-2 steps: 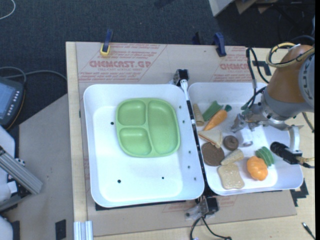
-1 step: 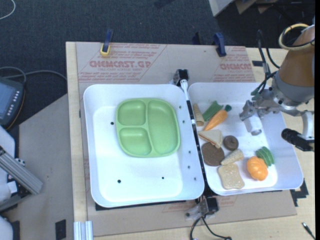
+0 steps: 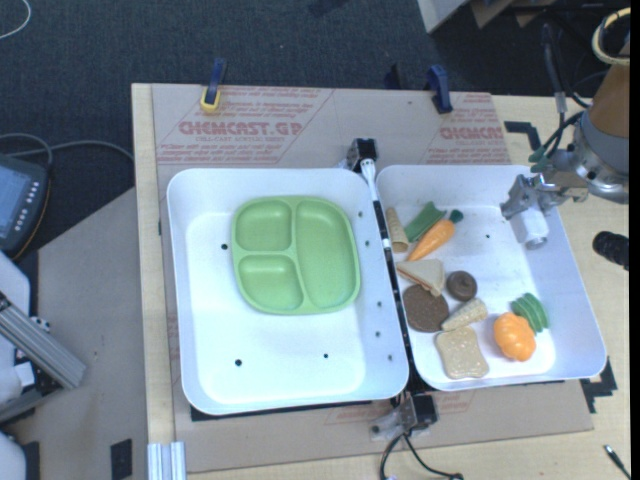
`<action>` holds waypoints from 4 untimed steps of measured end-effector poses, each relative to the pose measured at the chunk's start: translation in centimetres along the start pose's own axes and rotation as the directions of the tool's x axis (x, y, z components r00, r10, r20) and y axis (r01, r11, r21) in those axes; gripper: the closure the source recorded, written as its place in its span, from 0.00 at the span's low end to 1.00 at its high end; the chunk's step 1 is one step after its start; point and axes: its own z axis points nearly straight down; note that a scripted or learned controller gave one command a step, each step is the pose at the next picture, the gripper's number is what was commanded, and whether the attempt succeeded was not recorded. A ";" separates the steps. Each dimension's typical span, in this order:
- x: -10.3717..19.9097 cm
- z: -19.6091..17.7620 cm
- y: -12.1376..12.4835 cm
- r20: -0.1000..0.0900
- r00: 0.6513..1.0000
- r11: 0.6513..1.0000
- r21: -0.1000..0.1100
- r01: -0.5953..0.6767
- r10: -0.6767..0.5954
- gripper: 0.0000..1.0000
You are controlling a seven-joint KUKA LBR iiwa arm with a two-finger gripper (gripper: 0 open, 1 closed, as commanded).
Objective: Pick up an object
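**Gripper poised over the right bin's far right corner**

On the bench (image 3: 160, 268), two white bins are set side by side. In the left bin (image 3: 200, 328), a green divided plate (image 3: 296, 254) with three compartments is laid flat, slightly toward the far side.

The right bin (image 3: 575, 278) is stocked with toy food, gathered mostly along its left and near parts. Nearest the shared wall, a tan cone-like piece (image 3: 398, 230) is seen, with a carrot (image 3: 434, 236) just beside it and a green piece (image 3: 427, 216) at its far side. Below these, a slice of bread (image 3: 423, 272) lies against a dark brown round cookie (image 3: 426, 310), and a small chocolate doughnut (image 3: 461, 285) sits just to the right. A pale wedge (image 3: 466, 315) and a square cracker (image 3: 461, 353) are placed nearer still. Toward the near right, an orange fruit (image 3: 514, 336) is found touching a green leafy piece (image 3: 530, 310).

The gripper (image 3: 530, 223) is held over the far right part of this bin, apart from the food. Whether it is open or closed cannot be told, and nothing is seen in its hold.
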 end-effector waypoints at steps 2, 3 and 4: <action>4.4 -0.6 -1.0 -0.006 1.000 1.000 0.012 0.003 -0.003 1.00; 10.4 -0.7 -2.3 -0.006 1.000 1.000 0.011 0.005 -0.005 1.00; 15.3 -0.3 -5.1 -0.006 1.000 1.000 0.013 0.004 -0.004 1.00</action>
